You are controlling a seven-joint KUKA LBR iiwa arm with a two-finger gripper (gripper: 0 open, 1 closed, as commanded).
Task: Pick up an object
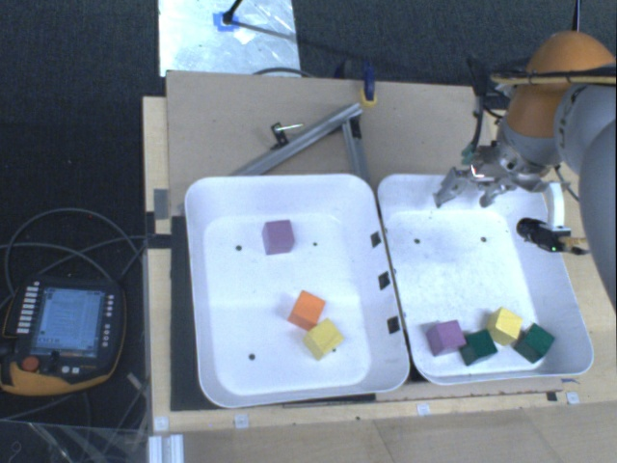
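— Gripper [469, 193] hangs over the right bin's [578, 328] far edge, fingers spread, nothing between them.

— Target?

— Likely the blocks near its front wall: purple [445, 336], yellow [503, 324], two green [477, 346]. Small, rigid, probably light; pinch opposite flat faces.

— Left bin [198, 287]?

— Purple [278, 236], orange [307, 309], yellow [323, 338] cubes.

Probably a lab: teach pendant [60, 336], bench [289, 123].

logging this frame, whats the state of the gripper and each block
gripper: open, holding nothing, over the right bin's far edge
purple block: resting in the left bin
orange block: touching the yellow block
right bin's four blocks: clustered at the near edge
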